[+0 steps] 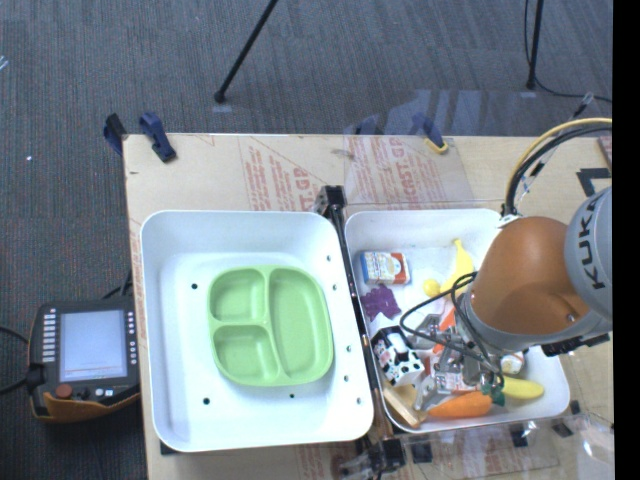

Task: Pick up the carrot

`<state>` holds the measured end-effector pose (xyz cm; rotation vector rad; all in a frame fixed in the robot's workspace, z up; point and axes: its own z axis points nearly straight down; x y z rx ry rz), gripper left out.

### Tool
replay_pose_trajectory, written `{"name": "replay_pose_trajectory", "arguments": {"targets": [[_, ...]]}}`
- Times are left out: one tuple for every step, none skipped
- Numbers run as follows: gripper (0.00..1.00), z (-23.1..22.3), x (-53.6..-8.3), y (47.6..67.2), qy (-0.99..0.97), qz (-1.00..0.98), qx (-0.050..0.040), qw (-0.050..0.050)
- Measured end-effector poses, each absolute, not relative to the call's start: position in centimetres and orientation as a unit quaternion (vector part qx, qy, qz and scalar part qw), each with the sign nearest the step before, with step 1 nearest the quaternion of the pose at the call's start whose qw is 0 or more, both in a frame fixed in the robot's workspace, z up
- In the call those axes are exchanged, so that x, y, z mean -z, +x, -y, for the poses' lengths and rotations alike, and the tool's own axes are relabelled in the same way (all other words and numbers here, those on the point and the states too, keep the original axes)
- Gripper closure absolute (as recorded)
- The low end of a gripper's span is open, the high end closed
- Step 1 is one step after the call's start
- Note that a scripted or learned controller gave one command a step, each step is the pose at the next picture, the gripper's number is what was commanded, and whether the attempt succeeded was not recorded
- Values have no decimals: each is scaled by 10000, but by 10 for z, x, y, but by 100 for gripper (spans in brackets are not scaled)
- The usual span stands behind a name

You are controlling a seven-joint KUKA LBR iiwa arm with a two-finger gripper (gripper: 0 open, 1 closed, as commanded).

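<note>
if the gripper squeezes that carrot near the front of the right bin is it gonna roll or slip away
Probably stiff: the carrot keeps a straight tapered shape. Its rounded body may roll or squirt sideways if pinched off-centre. The right bin front wall beside it could stop it.

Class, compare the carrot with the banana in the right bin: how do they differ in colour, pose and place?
The carrot is orange; the banana is yellow. The carrot lies roughly level along the bin's near edge; the banana runs slantwise by the far side. The carrot sits just below the tool; the banana lies farther from it. Both are elongated toy foods in the right bin.
</note>
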<state>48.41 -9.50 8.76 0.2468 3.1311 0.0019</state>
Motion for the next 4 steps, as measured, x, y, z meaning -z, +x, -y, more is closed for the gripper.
{"name": "replay_pose_trajectory", "arguments": {"targets": [[100, 94, -97, 485, 780, -9969, -12, 4], [100, 112, -86, 475, 2760, -9612, -5, -19], [100, 172, -87, 477, 2677, -9635, 1, -3], [100, 159, -129, 478, 1154, -9933, -8, 11]]}}
